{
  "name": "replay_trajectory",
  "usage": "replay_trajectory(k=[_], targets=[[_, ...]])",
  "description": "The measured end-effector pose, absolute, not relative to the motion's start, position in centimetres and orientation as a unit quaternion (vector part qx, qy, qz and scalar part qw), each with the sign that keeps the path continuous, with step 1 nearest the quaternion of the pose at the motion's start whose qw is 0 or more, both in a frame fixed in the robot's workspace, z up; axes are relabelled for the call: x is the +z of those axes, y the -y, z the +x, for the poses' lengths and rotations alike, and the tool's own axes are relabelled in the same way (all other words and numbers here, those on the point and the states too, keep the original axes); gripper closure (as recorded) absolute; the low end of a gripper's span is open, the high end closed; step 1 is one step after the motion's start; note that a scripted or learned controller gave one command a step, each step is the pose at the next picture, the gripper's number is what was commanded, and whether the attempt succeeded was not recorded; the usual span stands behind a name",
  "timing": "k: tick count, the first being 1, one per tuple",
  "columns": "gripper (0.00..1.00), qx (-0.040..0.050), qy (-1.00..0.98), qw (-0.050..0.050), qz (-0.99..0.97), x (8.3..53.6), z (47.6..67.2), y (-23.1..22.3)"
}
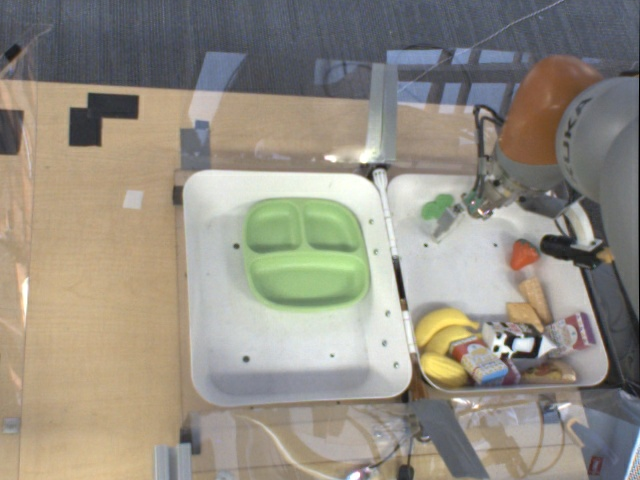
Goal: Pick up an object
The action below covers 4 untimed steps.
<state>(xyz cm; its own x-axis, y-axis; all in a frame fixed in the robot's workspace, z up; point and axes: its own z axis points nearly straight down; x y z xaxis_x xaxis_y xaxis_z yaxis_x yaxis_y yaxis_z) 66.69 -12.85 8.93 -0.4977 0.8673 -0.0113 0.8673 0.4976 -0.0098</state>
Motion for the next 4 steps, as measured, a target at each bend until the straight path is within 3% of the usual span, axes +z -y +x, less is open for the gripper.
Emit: replay_trajectory(k=[1,2,3,4], targets=[[0.0,0.0028,-0.832,0.006,0.555,9.0,63.4,13.9],[0.0,-0.0042,-0.854,0.001,0.52,8.9,66.8,10.5],[1.0,0.003,-0.855,0.008,0.518,10.3,67.3,10.1],[0.0,0.0023,-0.857,-0.001,0.516,10.1,67.1,9.5]])
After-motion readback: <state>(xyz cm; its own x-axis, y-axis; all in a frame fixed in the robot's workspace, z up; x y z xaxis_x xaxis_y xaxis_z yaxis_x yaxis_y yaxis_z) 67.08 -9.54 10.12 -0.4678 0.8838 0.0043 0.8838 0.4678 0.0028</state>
